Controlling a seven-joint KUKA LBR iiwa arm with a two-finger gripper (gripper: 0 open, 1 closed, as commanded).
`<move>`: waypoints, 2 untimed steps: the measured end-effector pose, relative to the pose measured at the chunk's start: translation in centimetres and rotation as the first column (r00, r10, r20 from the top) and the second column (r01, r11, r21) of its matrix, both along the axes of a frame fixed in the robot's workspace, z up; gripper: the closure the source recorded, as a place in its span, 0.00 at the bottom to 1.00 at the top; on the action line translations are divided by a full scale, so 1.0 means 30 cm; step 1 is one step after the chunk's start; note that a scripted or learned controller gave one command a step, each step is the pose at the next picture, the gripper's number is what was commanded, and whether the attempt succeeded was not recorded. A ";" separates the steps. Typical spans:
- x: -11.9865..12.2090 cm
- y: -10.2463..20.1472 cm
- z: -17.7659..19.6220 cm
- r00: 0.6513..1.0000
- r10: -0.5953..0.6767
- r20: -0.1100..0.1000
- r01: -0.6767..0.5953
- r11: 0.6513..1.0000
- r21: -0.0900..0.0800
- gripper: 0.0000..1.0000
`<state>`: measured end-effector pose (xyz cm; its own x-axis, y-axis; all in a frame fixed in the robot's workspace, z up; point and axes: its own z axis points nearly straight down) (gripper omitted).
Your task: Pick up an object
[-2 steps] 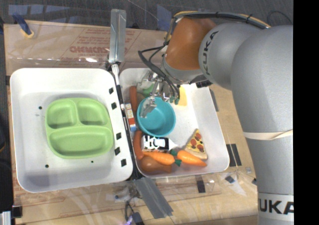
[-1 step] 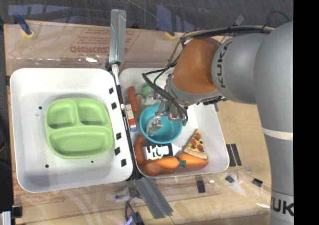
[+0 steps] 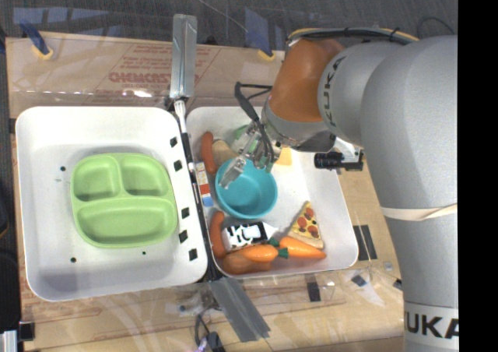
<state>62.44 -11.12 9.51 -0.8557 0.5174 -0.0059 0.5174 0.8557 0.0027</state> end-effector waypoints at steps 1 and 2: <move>0.023 0.012 0.003 0.903 -0.431 -0.007 0.431 0.903 -0.002 0.00; 0.029 -0.002 0.049 0.905 -0.425 0.005 0.425 0.905 -0.008 1.00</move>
